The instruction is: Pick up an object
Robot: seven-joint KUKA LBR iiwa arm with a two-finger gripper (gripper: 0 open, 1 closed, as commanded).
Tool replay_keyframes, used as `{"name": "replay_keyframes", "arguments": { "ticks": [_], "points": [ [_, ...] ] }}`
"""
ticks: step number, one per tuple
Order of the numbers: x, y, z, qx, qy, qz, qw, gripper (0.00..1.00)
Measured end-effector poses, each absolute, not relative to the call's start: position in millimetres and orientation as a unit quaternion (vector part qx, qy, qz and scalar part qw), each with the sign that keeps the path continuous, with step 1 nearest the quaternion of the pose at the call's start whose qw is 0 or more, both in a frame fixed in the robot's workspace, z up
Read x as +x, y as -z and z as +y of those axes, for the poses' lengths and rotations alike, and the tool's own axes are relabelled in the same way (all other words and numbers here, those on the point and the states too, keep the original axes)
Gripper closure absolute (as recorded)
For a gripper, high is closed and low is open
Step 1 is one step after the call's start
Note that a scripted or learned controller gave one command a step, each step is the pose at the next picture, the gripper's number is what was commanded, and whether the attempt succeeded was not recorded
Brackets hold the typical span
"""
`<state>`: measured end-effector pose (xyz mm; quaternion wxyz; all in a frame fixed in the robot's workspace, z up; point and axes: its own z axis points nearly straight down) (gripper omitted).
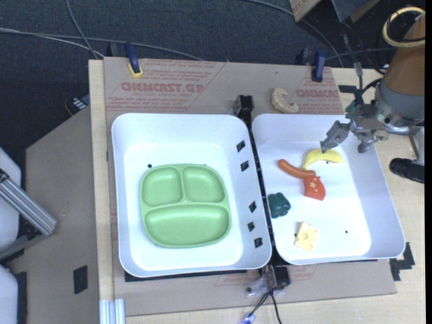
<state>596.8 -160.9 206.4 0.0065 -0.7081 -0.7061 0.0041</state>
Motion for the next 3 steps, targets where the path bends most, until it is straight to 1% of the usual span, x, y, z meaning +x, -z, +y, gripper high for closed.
{"name": "replay_keyframes", "arguments": {
  "ticks": [1,2,3],
  "points": [
    [599.8,-214.4,-160.6,-0.707,-0.0001,-0.707,0.001,0.0],
    [603.9,-171.4,-159.4,-0.707,-0.0013,-0.707,0.002,0.0],
    [597.5,-109.3,-158.4,-0.707,-0.0017,-0.707,0.004,0.0]
  ]
}}
